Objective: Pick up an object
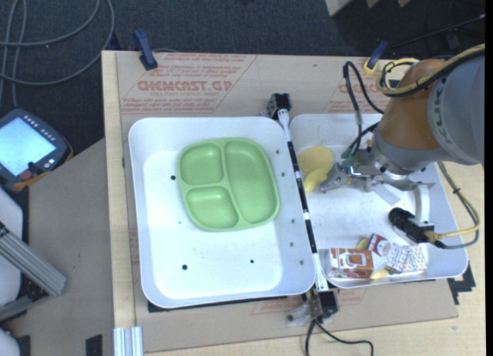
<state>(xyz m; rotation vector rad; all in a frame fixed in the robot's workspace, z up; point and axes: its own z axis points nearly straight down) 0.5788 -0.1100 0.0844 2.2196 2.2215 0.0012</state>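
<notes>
Two shallow white bins sit side by side on your counter (200,77), which is a brown board printed with red lettering and held by a blue clamp (144,48) at its far left corner. The thing nearest your tool is the yellow object (314,163). It is pale, smooth and matte, with a rounded lump above and a narrower piece tapering below it. It lies in the right bin (339,223), in the far left part, close against the wall that borders the left bin (154,270).

Both bins look like smooth, glossy plastic with rounded corners. The left one holds a light green plate (229,183), a rounded rectangle moulded into three compartments and turned slightly askew. Along the near edge of the right bin you have a red and white carton (350,262) lying flat, and just beside it a crinkled pouch (400,256) with a busy coloured print.

Your arm (462,115) reaches in from the right as a thick grey cylinder, with the orange band (408,115) bending down over the right bin. The tool (339,179) is low, pointing leftward, just beside the yellow object's narrow lower end. You cannot tell from this angle whether it touches the object, nor whether it is spread or pressed together. Nothing is visibly pinched in it.
</notes>
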